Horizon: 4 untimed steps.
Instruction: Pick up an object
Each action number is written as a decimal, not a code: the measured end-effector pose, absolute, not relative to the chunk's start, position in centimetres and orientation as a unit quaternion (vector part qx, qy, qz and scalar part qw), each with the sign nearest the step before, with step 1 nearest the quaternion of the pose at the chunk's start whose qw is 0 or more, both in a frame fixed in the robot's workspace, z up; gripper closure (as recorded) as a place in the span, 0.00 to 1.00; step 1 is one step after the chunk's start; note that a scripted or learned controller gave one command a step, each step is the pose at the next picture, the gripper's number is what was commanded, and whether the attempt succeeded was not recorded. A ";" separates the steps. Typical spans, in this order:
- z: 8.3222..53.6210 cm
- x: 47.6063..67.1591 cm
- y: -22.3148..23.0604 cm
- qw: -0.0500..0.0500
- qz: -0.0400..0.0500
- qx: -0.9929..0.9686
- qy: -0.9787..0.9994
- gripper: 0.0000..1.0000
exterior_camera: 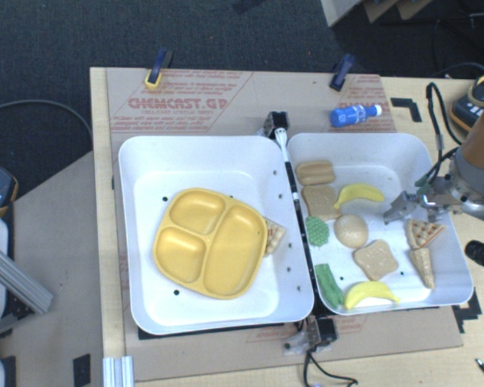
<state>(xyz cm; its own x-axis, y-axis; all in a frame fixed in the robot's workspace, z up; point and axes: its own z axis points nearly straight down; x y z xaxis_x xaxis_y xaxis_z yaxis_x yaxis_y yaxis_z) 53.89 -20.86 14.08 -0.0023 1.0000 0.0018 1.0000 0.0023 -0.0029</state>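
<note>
The gripper [410, 205] hangs low over the right bin [363, 143], near its right wall, with its fingers spread apart and nothing between them. Just below it lies a waffle piece [424, 233], and to its left a yellow banana [359, 193]. The same bin holds a round cream ball [352, 230], a slice of toast [376, 259], a second banana [370, 294] and a green pod [328, 283]. The left bin [145, 297] carries a yellow divided plate [209, 242]. A blue bottle [355, 115] lies on the counter [185, 103] behind the bins

Dark carpet floor [81, 22], cardboard-topped bench [226, 95]
</note>
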 end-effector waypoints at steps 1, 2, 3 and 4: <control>9.0 53.9 -20.8 0.001 0.000 -0.707 -0.707 0.00; 10.2 54.0 -20.9 -0.001 0.000 -0.707 -0.707 1.00; 16.3 54.9 -21.0 -0.003 -0.001 -0.707 -0.708 1.00; 20.9 54.1 -21.0 -0.002 -0.001 -0.707 -0.707 1.00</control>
<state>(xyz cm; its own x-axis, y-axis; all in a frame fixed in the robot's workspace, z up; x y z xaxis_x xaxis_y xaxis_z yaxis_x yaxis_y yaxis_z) 54.10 -21.03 20.92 -0.0009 1.0000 -0.0024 1.0000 0.0009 0.0042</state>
